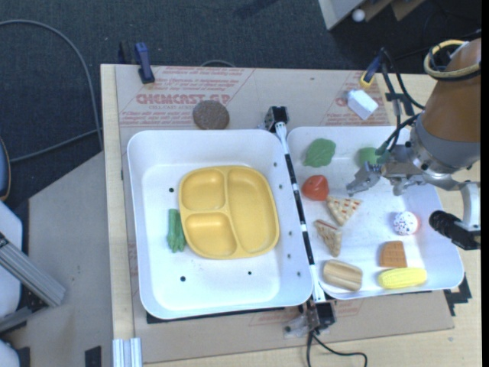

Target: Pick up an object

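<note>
Here the gripper point(365, 180) hangs in the right bin point(451, 270), spread open, empty — tomato point(315, 186) and waffle point(343, 209) crowd close, so closing may nudge both, grabbing neither.

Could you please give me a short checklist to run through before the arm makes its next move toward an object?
1. Gripper is over the right bin: ok.
2. Nothing between the fingers yet: ok; they look parted with only bin floor under them.
3. A target lies close: ok; the waffle slice sits just below the fingertips and the tomato to their left.
4. Target stands apart from its neighbours: ok for the tomato; the waffle slice lies near a second slice, whether touching cannot tell.
5. Gripper height above the bin floor: cannot tell from this slanted view.
6. Green item behind the gripper is out of its way: cannot tell; the gripper partly hides it.
</note>
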Robot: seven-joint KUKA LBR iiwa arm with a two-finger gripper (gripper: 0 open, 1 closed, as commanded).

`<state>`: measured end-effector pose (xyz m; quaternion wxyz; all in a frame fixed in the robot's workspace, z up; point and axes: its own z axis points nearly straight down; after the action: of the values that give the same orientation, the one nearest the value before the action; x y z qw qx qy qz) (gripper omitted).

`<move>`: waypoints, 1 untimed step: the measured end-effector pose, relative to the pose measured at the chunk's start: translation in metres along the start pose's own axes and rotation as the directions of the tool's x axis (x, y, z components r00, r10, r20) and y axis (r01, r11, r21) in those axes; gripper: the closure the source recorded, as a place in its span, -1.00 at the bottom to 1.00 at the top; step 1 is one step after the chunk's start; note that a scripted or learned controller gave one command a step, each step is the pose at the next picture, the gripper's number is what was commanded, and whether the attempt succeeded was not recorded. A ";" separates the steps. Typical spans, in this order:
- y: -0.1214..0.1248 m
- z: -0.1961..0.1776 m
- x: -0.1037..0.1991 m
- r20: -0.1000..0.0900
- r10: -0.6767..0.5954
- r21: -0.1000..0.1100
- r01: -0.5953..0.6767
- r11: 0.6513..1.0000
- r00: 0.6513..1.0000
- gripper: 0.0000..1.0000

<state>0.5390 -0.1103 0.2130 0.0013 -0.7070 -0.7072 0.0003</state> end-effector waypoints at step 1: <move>0.023 0.096 -0.052 0.001 0.001 0.000 -0.001 1.000 1.000 -1.00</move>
<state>0.5616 -0.1624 0.1165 0.0012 -0.7075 -0.7067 0.0007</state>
